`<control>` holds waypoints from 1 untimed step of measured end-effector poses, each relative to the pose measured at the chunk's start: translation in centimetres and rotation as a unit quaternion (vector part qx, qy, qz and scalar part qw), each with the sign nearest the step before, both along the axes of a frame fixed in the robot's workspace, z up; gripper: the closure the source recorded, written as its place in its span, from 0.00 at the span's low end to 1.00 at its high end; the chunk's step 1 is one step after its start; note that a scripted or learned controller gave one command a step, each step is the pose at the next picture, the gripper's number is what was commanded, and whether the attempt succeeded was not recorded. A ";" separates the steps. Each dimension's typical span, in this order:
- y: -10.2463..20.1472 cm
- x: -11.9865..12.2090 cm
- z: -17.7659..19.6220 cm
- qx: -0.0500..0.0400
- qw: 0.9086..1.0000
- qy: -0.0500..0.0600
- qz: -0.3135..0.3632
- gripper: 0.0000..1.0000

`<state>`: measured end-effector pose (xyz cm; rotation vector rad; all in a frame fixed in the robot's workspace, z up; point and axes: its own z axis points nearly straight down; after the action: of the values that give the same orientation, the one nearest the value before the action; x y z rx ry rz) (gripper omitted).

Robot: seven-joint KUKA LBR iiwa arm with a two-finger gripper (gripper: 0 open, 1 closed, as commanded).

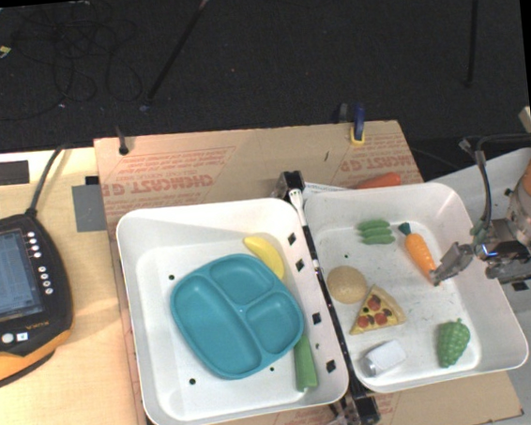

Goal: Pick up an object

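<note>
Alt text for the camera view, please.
A gripper reaches into the right bin beside a toy carrot, with a pizza slice, bread roll and green toys nearby. The left bin holds a teal divided plate and banana.

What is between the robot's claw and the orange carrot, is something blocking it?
Nothing visible is in the way. The gripper sits just right of the carrot in the right bin, with bare white floor between them. The green beans and the pizza slice lie off to the carrot's other side.
</note>
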<state>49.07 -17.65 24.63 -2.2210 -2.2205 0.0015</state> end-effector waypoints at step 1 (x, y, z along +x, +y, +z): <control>-1.1 4.2 -7.2 0.001 1.000 0.003 0.002 0.00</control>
<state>53.30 -18.74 17.41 -2.2128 -2.2209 0.0055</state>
